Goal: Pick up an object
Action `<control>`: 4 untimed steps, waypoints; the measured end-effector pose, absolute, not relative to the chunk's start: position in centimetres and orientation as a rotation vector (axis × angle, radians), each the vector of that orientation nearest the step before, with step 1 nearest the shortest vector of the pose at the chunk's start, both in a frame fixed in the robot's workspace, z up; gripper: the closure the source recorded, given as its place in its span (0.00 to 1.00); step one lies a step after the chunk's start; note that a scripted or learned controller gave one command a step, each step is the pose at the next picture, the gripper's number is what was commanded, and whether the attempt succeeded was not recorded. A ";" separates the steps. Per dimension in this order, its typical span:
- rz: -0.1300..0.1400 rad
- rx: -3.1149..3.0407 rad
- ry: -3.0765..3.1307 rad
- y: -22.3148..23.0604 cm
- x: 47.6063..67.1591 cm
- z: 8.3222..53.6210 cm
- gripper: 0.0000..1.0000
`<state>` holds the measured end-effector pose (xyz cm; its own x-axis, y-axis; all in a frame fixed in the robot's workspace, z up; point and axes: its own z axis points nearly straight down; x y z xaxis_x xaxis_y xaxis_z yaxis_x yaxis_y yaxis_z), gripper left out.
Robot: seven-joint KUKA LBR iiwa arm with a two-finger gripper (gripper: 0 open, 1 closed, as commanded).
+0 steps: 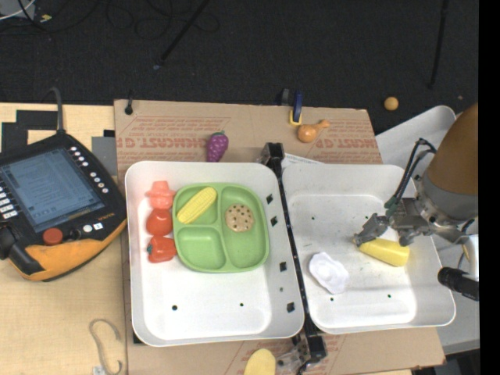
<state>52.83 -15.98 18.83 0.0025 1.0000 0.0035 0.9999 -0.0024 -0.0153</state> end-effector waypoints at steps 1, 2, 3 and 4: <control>0.001 -2.221 -2.220 -16.0 53.1 19.5 0.00; 0.005 -2.216 -2.218 -16.0 53.2 15.2 0.00; 0.005 -2.216 -2.218 -16.4 52.9 8.9 0.00; 0.001 -2.224 -2.216 -16.4 52.9 8.8 0.00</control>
